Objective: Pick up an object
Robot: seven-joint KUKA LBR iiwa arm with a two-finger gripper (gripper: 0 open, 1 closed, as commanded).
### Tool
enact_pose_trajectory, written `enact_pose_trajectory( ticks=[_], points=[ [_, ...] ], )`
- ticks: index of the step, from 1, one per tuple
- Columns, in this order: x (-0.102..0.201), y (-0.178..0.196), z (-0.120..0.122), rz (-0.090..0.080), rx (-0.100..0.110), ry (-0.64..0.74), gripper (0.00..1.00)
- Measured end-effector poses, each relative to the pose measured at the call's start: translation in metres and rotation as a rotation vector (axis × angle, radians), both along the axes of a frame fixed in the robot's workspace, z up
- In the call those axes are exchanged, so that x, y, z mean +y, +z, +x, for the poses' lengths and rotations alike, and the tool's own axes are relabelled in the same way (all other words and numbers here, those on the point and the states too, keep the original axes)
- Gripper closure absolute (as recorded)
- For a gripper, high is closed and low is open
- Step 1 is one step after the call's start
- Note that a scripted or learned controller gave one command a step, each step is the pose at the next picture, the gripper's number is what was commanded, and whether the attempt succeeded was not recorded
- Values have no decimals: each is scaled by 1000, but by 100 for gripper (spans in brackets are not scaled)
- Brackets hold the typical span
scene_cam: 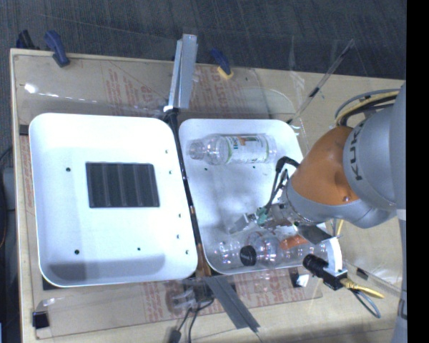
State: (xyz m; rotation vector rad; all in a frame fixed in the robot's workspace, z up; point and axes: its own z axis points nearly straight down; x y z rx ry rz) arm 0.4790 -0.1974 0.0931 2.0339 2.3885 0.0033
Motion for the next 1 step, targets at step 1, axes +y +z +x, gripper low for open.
enact_pose_trajectory(
  ticks=[1],
  points=[
    [56,-1,-2,2,6,-68,0]
  ],
)
